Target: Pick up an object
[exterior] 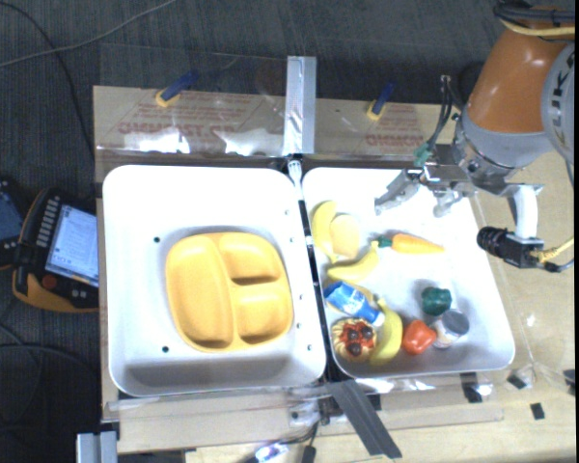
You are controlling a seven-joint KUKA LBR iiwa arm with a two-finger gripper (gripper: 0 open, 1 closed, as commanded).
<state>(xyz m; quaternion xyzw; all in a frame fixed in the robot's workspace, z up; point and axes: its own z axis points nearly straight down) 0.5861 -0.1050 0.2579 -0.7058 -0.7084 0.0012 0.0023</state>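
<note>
The grey two-finger gripper (415, 189) hangs over the far edge of the right-hand white bin (487, 297), fingers spread and gripping nothing. The orange plastic carrot (413, 244) lies just beneath and nearest. Approach stage, by my judgement; next it must descend squarely over the carrot and close.

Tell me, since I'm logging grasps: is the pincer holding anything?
No. The pincer hangs above the right bin, nothing between its fingers.
</note>
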